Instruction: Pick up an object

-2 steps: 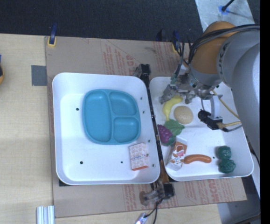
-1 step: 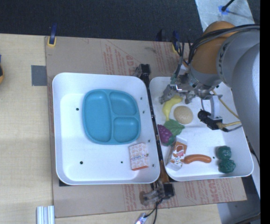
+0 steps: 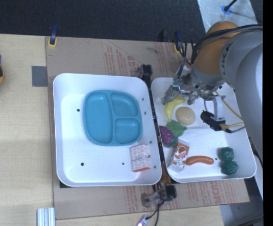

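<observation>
- Camera view: the gripper hangs over the far end of the right bin, just above the banana.
- Whether anything is gripped cannot be told.
- The left bin holds a blue tray and a small carton.

The pincer covers the banana's upper end, its grip too small to make out

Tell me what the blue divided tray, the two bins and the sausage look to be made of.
Blue divided tray: probably moulded plastic, matte, with an even colour and soft rounded compartment edges.
Left bin and right bin: likely thin formed plastic, smooth white, with rounded rims and slight sheen.
Sausage: looks like a toy of plastic or rubber, uniform orange-red, faintly glossy.
</observation>
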Available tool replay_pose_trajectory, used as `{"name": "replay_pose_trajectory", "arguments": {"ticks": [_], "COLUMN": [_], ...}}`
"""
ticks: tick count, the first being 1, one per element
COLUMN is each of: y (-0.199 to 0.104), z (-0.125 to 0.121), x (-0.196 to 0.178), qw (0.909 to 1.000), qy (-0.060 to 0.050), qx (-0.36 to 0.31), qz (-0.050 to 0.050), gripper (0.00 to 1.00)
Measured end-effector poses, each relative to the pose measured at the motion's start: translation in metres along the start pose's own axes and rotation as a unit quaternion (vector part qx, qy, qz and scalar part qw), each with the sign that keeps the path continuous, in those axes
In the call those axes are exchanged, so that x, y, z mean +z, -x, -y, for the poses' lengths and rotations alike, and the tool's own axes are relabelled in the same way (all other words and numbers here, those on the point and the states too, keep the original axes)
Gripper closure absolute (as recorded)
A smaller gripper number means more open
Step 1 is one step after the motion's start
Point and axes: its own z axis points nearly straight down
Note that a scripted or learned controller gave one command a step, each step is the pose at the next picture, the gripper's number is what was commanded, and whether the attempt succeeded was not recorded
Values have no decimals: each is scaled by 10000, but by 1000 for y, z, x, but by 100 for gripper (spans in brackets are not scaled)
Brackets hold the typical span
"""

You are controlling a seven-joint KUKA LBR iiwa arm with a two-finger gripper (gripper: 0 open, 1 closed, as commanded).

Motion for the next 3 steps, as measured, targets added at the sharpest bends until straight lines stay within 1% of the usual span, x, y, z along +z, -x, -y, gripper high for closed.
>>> {"name": "replay_pose_trajectory", "arguments": {"ticks": [1, 2, 3], "y": [-4, 9, 1], "z": [0, 0, 0], "x": [0, 0, 0], "qw": [10000, 10000, 10000], "qy": [-6, 13, -3], "qx": [-6, 8, -3], "qz": [-2, 0, -2], "gripper": [0, 0, 0]}}
